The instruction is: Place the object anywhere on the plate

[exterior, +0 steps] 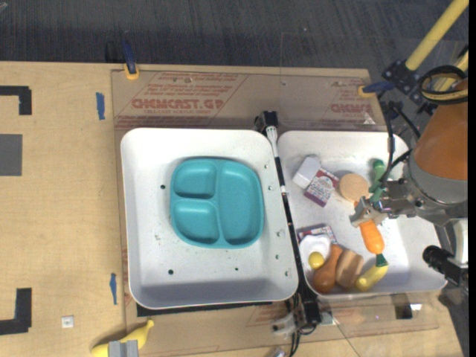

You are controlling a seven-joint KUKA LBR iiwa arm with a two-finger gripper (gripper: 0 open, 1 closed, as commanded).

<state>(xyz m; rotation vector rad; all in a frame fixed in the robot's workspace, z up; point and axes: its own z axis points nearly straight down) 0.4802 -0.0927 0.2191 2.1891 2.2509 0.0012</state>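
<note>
Hovering low over the right bin, the gripper sits right on top of the carrot; can't tell from above whether it's clamped on it or just touching.

Risks, as I judge them: carrot's orange body pokes out below the gripper, so a shallow pinch near the top could let it swing or drop w/ any lift. Clutter nearby — banana, bread, pouch — could get nudged. Plate is in the left bin, so the carry must clear the divider btwn bins; a low path would snag.

Counter is tan board, black tape marks at left, blue clips. Beyond: dark carpet, yellow pole top right.
</note>
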